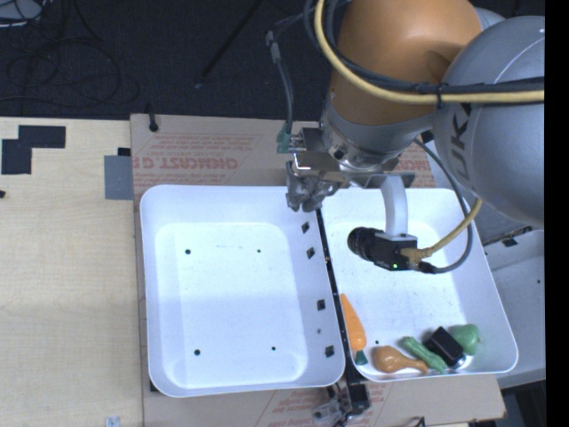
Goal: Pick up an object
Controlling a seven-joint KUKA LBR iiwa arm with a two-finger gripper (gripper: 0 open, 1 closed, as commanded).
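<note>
My gripper [305, 194] hangs under the big grey and orange arm [400, 52], over the far end of the divider between the two bins. Nothing shows in its grasp. In the right bin [480, 274], the objects lie at the near edge, well away from the gripper. An orange carrot [354, 323] lies along the divider. Beside it lie a tan drumstick-shaped piece [396, 358], a long green piece [422, 352], a black block [444, 345] and a round green piece [465, 335].
The left bin [164, 292] sits beside the right one on a cardboard sheet [213, 149]. A black cylinder with a cable [380, 247] hangs from the arm over the right bin's middle. Light wooden bench top [62, 283] extends to the left.
</note>
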